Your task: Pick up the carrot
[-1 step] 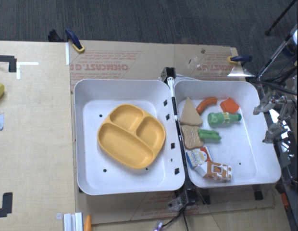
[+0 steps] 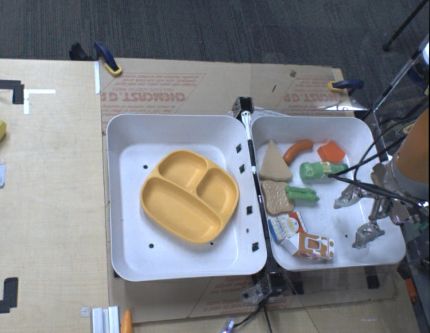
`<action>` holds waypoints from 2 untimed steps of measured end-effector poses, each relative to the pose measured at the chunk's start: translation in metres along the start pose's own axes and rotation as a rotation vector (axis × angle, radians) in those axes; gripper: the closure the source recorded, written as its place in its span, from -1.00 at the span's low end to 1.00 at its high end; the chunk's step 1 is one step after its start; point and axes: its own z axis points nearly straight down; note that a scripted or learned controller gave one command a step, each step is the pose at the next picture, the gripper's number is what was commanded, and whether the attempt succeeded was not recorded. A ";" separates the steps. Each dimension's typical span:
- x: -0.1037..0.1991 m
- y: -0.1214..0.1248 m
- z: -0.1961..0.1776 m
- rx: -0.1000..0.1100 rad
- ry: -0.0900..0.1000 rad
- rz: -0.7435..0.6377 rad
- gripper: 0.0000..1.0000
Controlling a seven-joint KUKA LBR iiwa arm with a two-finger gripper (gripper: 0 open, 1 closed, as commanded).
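Gripper (image 2: pixel 360 218) hangs over the right side of the right bin (image 2: pixel 354 127), low in the view, fingers apart with nothing between them. One fingertip (image 2: pixel 345 201) sits above the other (image 2: pixel 362 238), both over bare white floor.

Carton (image 2: pixel 315 246) lies nearest the front wall, a second packet (image 2: pixel 284 225) just left of it. Behind these come a cracker (image 2: pixel 276 195) and a green piece (image 2: pixel 302 195), then a tan wedge (image 2: pixel 272 162) and a green cup (image 2: pixel 319 170).

Carrot (image 2: pixel 298 150) lies farthest back in the bin, slanted, its lower end close to the wedge and its upper end near an orange block (image 2: pixel 331 151). It is well apart from the gripper.

Assessment: the step in hand is the approach. The gripper needs to travel toward the back wall and left, then turn so the fingers straddle the carrot across its narrow width, not along its length. The descent ought to centre on the carrot's middle, where wedge and block are both clear of it; the cup just in front is the likeliest obstruction to the nearer finger.

Left bin (image 2: pixel 125 207) holds a yellow tray (image 2: pixel 189 196); no action there.

Limits of observation: the arm is cut off at the right edge, and dark cables (image 2: pixel 354 166) cross the cup and the bin's right wall. Whether carrot and wedge touch cannot be told. The carton print is unreadable.
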 end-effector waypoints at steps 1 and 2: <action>-0.001 0.042 0.031 0.001 -0.002 -0.068 -1.00; 0.003 -0.023 0.030 0.001 -0.003 -0.141 -1.00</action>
